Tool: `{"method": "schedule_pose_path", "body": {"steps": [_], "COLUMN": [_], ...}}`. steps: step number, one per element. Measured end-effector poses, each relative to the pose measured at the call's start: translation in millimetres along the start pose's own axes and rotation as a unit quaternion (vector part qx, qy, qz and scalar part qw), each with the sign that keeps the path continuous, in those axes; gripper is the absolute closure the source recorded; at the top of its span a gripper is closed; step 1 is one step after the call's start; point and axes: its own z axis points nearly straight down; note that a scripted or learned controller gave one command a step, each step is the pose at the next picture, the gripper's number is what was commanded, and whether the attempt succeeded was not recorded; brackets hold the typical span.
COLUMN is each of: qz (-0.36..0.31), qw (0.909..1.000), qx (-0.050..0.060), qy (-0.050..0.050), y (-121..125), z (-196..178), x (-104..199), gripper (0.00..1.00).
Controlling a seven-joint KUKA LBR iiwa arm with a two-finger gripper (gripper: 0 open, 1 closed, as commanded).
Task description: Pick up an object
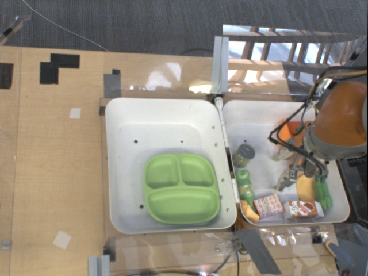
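We saw hand (290, 176) low in right bin (253, 125), over clutter near yellow item (305, 187); honestly couldn't tell its state. Nothing visibly gripped. We judged: reach-and-grasp step. Next needed: settle on one item, close, lift straight. Left bin (132, 131) held green tray (181, 187).

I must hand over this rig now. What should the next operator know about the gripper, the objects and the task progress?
Gripper: low in the right bin, above the objects; nothing visibly between its fingers, and their state is unclear.
Objects: green bottle, small boxes and a yellow item lie along the right bin's near side. Green divided plate sits in the left bin.
Done: no pick is visible.
Left: grasp one object and lift it.
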Motion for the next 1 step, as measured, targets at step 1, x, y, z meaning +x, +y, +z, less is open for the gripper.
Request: {"method": "schedule_pose_path", "body": {"steps": [1], "qz": [0.134], "qw": [0.9909], "qx": [0.000], "qy": [0.002], "y": [-4.1], "z": [-14.7], "x": [-91.2], "gripper": [0.00]}}
